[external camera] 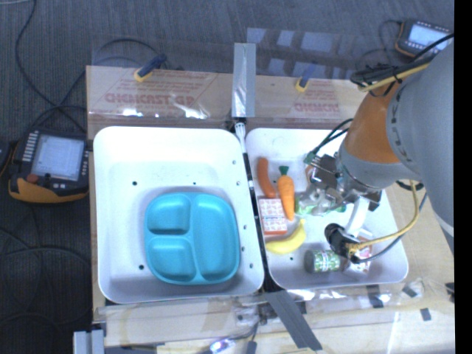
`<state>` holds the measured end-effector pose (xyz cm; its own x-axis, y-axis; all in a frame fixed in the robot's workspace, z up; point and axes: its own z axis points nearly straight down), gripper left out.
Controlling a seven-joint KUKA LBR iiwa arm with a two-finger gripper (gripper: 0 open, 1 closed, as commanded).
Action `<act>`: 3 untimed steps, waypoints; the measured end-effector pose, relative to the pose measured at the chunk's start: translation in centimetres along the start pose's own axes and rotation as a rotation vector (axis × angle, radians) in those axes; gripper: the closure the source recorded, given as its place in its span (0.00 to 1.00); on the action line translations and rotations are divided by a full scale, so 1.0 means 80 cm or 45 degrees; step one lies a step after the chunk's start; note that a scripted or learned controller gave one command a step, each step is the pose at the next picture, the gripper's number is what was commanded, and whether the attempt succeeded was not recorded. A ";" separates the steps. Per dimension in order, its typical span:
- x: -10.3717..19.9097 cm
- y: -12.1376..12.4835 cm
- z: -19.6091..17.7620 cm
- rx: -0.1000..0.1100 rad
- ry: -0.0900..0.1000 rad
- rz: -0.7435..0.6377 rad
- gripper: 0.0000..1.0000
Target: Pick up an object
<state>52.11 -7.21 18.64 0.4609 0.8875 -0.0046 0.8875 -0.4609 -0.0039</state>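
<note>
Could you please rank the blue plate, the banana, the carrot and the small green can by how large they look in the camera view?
1. Blue plate, by far.
2. Banana and carrot, too alike to rank.
3. Green can, smallest.

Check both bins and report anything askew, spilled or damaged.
Nothing looks spilled or broken. The blue tray lies flat in the left bin. In the right bin, the carrot, banana and small can, which lies on its side, are loosely jumbled, as expected for picking.

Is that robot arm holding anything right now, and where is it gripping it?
It cannot be told: the gripper sits low in the right bin beside the carrot, too cluttered to judge.
</note>
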 end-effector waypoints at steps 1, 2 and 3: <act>0.000 0.000 0.000 0.000 0.000 0.000 0.00; -0.032 0.039 0.121 -0.023 0.004 -0.207 0.00; -0.003 0.062 0.104 -0.001 -0.001 -0.496 0.00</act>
<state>56.35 -9.76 10.29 0.0894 0.9960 -0.0037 0.9960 -0.0894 -0.0045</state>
